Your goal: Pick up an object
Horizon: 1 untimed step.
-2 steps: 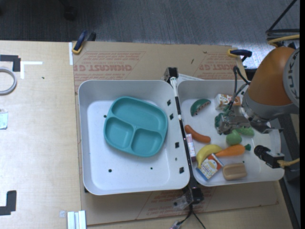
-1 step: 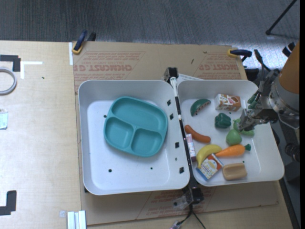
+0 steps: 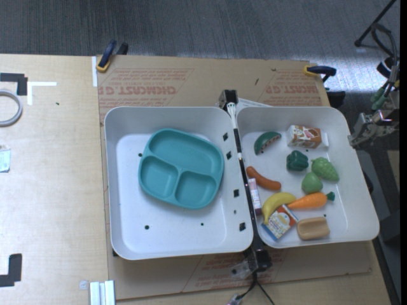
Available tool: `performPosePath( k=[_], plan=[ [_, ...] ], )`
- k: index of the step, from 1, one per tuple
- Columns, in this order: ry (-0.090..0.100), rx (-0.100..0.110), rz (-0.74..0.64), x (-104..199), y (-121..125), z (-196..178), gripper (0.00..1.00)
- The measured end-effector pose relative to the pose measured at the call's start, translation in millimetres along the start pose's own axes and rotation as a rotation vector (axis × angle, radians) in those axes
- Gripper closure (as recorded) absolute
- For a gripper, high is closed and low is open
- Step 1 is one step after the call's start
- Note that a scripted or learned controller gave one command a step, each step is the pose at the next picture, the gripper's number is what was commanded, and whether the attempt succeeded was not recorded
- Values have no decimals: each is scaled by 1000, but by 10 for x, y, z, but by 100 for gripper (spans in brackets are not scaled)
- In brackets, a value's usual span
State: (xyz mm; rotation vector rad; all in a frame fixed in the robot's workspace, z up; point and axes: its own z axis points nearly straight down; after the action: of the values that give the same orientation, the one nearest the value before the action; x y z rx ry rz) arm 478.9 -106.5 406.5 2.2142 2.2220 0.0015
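**Gripper at the bin's edge, toy food untouched**

The gripper (image 3: 371, 124) hung at the right of the view, just outside the upper right corner of the right bin (image 3: 364, 189) — too small and cluttered there to tell whether it was open or closed. Nothing could be seen in its grasp.

The things to pick all lay in the right bin. Along the top sat a watermelon slice (image 3: 267, 142) and, to its right, a white and red packet (image 3: 305, 136). Below them were a dark green broccoli (image 3: 297, 161), a light green bunch (image 3: 325, 169) just beside it, and a round green piece (image 3: 311, 183) under both. An orange-red sausage (image 3: 264, 178) lay slantwise near the bin's left wall. Lower down, a banana (image 3: 277, 202) touched the thick end of a carrot (image 3: 308, 201), whose green tip pointed right. A small printed carton (image 3: 280, 223) lay tilted beneath the banana, with a tan bread piece (image 3: 313, 228) just beside it near the front wall.

The left bin (image 3: 109, 170) held a teal divided plate (image 3: 181, 169) — well apart from the gripper. Both bins rested on a cardboard sheet (image 3: 146, 84) held by a clamp (image 3: 109, 54) at its far left corner.
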Motion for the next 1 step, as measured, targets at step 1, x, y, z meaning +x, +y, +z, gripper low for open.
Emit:
performPosePath(
  k=[1],
  plan=[
    [-3,-3,-3,-2,14,-97,100]
  ],
)
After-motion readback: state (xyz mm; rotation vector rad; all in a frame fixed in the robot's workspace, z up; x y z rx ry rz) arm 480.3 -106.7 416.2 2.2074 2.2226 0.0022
